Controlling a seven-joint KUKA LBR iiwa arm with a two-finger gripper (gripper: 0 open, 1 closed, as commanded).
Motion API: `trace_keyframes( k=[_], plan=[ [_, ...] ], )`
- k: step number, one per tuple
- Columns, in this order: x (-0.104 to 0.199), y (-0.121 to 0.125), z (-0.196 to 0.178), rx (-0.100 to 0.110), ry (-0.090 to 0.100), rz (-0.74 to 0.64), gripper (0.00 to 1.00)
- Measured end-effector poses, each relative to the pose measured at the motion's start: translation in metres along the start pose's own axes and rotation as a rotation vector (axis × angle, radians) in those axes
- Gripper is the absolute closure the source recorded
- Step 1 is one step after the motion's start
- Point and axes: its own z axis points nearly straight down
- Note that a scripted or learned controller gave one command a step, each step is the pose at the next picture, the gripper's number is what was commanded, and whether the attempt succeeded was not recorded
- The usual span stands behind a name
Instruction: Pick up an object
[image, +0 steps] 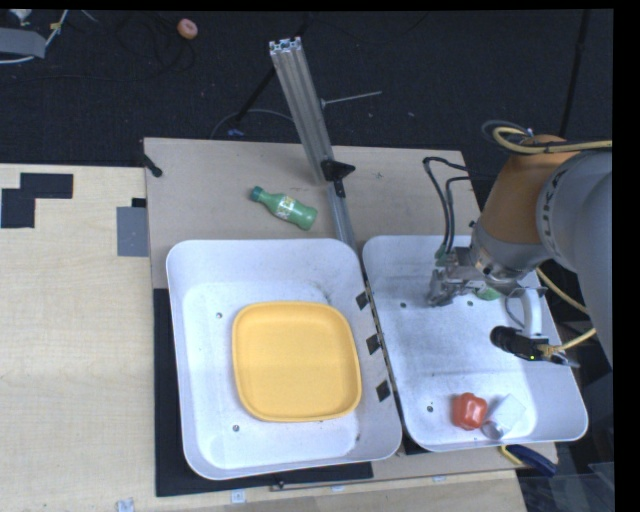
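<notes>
Where bins (200, 300) adjoin: yellow plate (296, 360) left.

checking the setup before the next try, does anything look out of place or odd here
Yes: a green bottle lies on its side on the bench, outside both bins, behind the left bin. Everything else sits inside a bin.

Arm (560, 215) reaching in from the right, orange band showing above the wrist, and the gripper (443, 291) is down low over the upper part of the right bin (440, 400). Near that bin's lower edge sits a small red object (468, 410), well apart from the gripper. Left bin (190, 300) carries a yellow plate (296, 360) lying flat. Beyond the bins, a green bottle (284, 207) lies on its side on the bench (200, 180), beside a slanting metal rail (310, 110).
</notes>
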Motion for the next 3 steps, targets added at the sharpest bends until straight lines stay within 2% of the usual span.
trace_keyframes(
  k=[1,3],
  plan=[
    [-0.010,-0.001,-0.051,-0.004,-0.001,-0.001,1.00],
    [-0.005,0.002,-0.138,-0.003,0.000,-0.001,1.00]
  ],
)
